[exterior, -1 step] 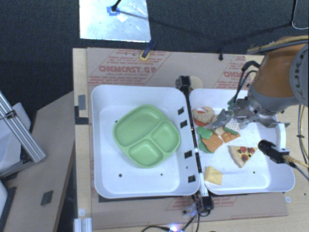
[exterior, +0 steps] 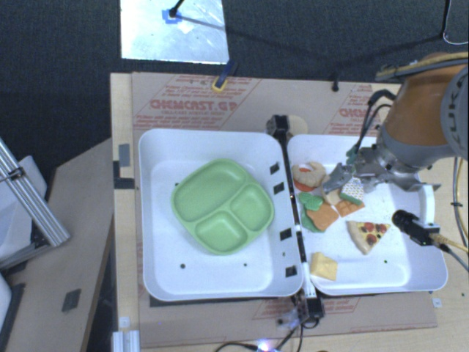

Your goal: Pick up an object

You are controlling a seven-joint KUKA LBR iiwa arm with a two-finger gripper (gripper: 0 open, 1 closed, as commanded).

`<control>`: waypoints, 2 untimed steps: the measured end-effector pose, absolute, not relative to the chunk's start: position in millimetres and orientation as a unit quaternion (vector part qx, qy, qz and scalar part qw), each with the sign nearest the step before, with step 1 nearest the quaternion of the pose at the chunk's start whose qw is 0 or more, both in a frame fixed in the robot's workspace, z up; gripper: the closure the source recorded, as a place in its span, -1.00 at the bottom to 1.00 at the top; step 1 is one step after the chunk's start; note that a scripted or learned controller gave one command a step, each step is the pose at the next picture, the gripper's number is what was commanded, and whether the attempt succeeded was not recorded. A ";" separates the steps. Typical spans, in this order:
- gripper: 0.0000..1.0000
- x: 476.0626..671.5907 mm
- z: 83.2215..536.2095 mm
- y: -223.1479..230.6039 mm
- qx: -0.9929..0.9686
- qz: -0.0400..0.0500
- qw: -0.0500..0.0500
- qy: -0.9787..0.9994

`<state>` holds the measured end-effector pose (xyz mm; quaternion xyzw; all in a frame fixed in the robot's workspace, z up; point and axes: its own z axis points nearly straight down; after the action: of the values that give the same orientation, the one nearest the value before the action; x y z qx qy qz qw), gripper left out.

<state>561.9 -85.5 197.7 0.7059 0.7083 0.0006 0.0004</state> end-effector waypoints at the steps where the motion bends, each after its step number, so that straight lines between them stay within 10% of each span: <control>1: -1.00 566.8 136.2 -84.6 0.707 -0.001 -0.001 0.708; 2: -1.00 568.4 87.4 -84.6 0.707 0.001 0.002 0.707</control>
<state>568.4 -84.6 87.4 0.7068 0.7074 0.0009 0.0019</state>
